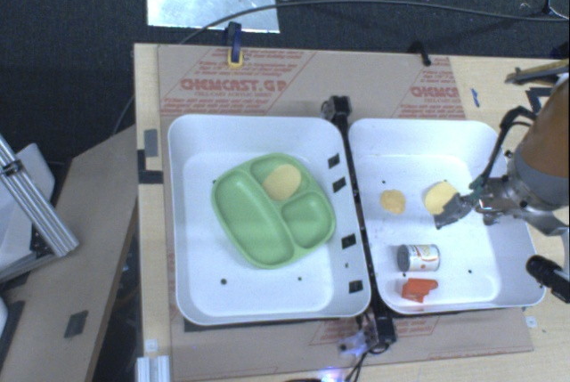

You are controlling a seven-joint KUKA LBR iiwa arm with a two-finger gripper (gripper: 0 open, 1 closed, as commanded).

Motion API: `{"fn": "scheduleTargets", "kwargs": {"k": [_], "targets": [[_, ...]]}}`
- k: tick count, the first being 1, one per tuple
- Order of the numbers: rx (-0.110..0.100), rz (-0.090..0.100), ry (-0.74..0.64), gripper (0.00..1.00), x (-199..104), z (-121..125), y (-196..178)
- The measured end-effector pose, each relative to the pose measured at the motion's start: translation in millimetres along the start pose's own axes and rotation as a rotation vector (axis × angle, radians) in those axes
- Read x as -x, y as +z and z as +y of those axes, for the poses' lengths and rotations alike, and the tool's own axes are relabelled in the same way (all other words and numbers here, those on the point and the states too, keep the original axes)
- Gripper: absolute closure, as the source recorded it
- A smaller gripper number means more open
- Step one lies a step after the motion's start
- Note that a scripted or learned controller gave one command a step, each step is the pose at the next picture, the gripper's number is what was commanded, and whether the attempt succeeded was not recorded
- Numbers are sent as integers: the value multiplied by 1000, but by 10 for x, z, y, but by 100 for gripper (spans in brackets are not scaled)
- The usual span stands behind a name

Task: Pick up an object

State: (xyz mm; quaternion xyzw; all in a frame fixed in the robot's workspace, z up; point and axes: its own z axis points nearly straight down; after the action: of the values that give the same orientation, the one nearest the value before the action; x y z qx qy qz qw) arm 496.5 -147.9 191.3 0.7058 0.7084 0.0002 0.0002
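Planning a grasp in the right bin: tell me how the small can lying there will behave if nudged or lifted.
The small can lies on its side on the right bin floor, so a nudge across its length would probably roll it. Its smooth round wall may slip in a pincer. It looks rigid, so squeezing should not deform it. The orange piece just below might stop a roll that way.

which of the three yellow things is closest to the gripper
The yellow piece in the right bin, right beside the gripper. The smaller one lies farther left; the third sits in the green tray.

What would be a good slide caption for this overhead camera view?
Gripper beside a yellow object in the right bin; green tray in the left.
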Motion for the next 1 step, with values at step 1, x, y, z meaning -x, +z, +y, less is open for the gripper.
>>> {"fn": "scheduleTargets", "kwargs": {"k": [1], "targets": [[-3, 1, 2, 0, -20, 104, 519]]}}
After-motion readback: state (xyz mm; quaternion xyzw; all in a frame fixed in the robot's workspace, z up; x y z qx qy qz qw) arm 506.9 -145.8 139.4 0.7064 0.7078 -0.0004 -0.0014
